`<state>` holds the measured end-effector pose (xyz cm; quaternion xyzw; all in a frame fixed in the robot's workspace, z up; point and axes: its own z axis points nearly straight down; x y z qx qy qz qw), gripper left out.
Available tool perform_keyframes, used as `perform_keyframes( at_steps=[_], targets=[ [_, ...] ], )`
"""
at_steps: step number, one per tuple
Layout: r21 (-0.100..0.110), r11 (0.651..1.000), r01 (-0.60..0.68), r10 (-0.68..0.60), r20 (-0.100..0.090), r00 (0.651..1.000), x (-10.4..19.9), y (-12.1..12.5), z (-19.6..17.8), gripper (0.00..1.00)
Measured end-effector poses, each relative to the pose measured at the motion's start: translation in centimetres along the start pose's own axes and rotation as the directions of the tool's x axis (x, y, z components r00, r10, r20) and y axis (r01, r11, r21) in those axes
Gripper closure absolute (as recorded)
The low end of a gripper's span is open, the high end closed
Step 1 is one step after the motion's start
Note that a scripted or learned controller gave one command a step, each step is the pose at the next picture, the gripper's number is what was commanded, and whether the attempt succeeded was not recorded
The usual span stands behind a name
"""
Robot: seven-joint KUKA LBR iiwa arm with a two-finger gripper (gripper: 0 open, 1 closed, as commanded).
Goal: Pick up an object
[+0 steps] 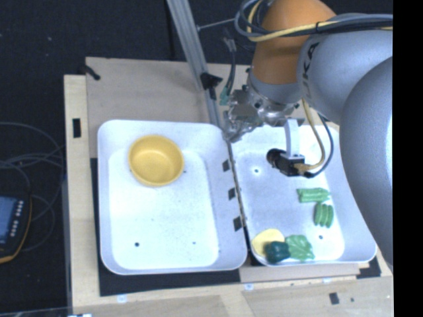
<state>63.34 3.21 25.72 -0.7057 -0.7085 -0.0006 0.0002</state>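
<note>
I see a glossy yellow plastic bowl [156, 160], smooth white plastic bins [165, 256], and a matt wooden table [132, 71].

grey arm [357, 71] (orange band [291, 41] above wrist)

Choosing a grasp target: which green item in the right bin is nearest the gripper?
The pale green piece, uppermost of the four greens; the others lie lower in view, farther from the gripper.
</note>
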Motion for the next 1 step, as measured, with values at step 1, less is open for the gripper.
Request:
perform_keyframes(
  at_steps=[1],
  targets=[
    [0.000, 1.000, -0.001, 0.001, 0.000, 1.000, 4.60, 1.58, 0.10, 1.00]
  ],
)
